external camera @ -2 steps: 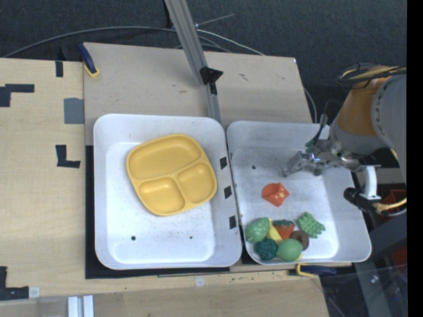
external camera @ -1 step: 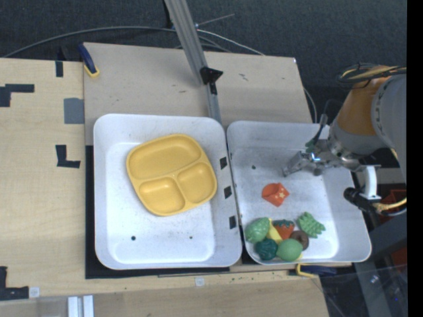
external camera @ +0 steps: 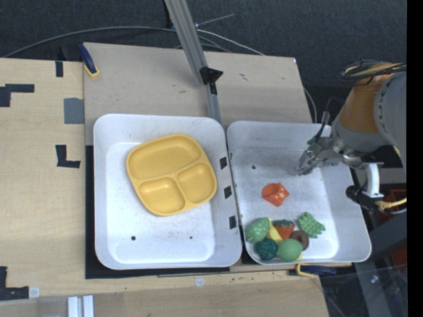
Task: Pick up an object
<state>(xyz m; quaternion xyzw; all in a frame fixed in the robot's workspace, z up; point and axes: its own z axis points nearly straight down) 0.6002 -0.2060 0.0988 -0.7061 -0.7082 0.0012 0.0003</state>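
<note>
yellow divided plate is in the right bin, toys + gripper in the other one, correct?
Not quite. The camera view shows the yellow divided plate in the left bin. The toys, including a red piece, and the gripper are in or over the right bin.

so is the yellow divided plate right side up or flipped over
Right side up: the yellow divided plate lies flat in the left bin, and its three compartments open upward, with raised ridges between them.
</note>
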